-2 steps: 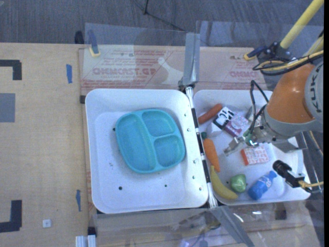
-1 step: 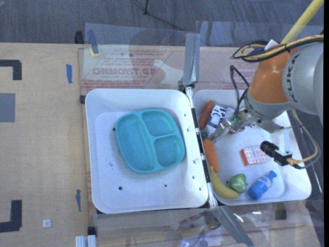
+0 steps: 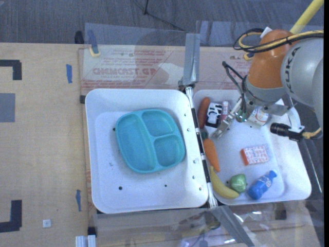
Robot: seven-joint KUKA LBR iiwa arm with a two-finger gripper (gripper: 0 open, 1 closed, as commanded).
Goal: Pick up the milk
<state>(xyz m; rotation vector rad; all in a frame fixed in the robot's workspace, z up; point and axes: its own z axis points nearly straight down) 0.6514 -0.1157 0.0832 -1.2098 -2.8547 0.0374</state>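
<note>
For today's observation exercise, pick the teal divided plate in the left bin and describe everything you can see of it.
The teal plate is a rounded-corner tray with three compartments: one long section on its left and two smaller ones on its right, split by raised ridges. It looks like smooth moulded plastic. It lies flat, slightly turned, near the middle of the left bin, resting on the bin's floor. Nothing lies in its compartments and nothing else touches it.

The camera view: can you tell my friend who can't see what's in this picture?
A grey robot arm's gripper hovers in the right bin beside a small milk carton. That bin also holds carrots, a banana, a blue bottle and an orange box. The left bin holds a blue divided plate.
</note>
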